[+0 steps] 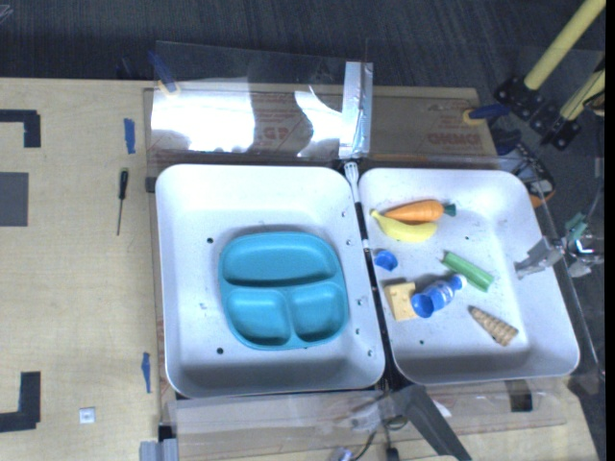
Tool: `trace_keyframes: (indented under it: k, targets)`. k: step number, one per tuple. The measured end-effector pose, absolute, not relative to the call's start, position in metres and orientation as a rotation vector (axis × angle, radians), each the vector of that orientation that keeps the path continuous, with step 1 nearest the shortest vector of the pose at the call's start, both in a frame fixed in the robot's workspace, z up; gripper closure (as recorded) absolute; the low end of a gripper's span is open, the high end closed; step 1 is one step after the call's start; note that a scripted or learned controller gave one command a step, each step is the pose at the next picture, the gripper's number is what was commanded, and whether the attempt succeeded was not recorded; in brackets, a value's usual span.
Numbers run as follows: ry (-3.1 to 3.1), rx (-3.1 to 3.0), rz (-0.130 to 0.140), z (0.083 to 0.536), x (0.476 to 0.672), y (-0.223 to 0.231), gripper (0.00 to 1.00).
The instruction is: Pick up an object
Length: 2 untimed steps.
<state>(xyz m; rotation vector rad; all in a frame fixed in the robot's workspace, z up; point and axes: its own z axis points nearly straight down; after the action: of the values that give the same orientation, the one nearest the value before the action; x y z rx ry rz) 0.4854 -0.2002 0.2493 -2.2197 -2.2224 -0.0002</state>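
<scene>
The right white bin [452, 351] holds several small objects. An orange carrot [415, 211] lies on a yellow banana [407, 229] near its far side. A small blue piece [385, 260] sits by the left wall. A green stick [468, 269], a blue bottle [436, 296], a tan block [400, 300] and a brown ridged cone [494, 326] lie toward the front. At the bin's right rim a grey metal part, seemingly my gripper [550, 254], pokes in from the right edge, apart from all the objects.
The left white bin [183, 209] holds a blue divided plate [282, 288]. A clear plastic sheet and a metal divider [355, 109] stand behind the bins. A yellow pole with a black clamp [538, 104] is at the top right.
</scene>
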Motion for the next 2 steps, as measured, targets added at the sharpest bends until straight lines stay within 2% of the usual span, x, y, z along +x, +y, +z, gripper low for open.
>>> trace_keyframes:
  k: [1,2]
  targets:
    - [-2.205,-2.227,0.006,0.141,0.478,-0.150,0.00]
    - [-2.165,-2.280,-0.006,0.087,0.481,-0.192,0.00]
